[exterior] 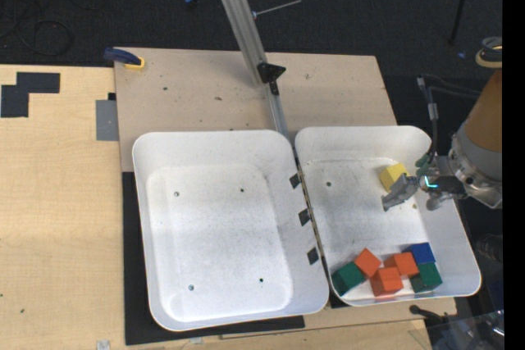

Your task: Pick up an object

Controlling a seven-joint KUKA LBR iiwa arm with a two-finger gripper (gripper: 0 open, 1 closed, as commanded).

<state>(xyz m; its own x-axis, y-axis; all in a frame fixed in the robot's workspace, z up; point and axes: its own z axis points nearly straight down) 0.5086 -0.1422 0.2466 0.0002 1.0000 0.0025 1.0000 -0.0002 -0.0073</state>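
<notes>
The grey arm with its orange band enters from the right and holds its end effector (408,191) low over the upper right part of the right-hand shallow white bin (344,145). The two grey fingers (400,193) stand apart, with nothing between them. Just beside them, up and to the left, a small yellow block (393,174) lies on the bin floor; whether a fingertip touches it cannot be told.

Along the near edge of the same bin sits a tight cluster of small blocks: a green block (349,277) at the left, an orange block (367,261) above it, a second orange block (387,282), a third orange block (405,263), a blue block (422,252) and a dark green block (426,279) at the right.

The left-hand shallow white bin (156,156) lies alongside on the light wooden bench (57,201). A slanted aluminium rail (238,8) rises behind the bins.
</notes>
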